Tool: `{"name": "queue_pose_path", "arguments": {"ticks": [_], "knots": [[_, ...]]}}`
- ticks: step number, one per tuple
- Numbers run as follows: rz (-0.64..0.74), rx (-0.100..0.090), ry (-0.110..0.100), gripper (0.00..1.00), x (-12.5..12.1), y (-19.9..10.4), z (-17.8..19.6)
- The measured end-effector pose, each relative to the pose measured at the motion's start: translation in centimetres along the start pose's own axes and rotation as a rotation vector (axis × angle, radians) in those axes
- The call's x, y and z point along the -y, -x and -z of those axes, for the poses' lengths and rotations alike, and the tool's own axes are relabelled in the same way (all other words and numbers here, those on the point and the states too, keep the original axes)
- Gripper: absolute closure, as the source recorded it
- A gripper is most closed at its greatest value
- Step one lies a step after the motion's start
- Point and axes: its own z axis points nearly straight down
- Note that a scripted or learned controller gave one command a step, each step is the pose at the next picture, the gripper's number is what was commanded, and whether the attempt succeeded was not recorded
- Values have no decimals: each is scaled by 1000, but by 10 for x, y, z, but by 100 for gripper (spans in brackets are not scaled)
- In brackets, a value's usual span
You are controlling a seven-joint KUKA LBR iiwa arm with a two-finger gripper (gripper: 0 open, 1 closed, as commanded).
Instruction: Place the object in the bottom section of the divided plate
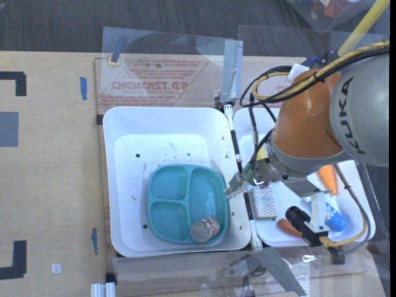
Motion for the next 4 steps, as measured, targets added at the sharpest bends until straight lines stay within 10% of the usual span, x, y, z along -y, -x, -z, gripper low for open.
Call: {"name": "queue_pose_path", "arguments": {"ticks": [2, 3, 4], "knots": [[0, 0, 0, 0, 0, 0, 0], [53, 0, 0, 0, -5, -50, -15], [87, 3, 5, 0, -73, -66, -65]]}}
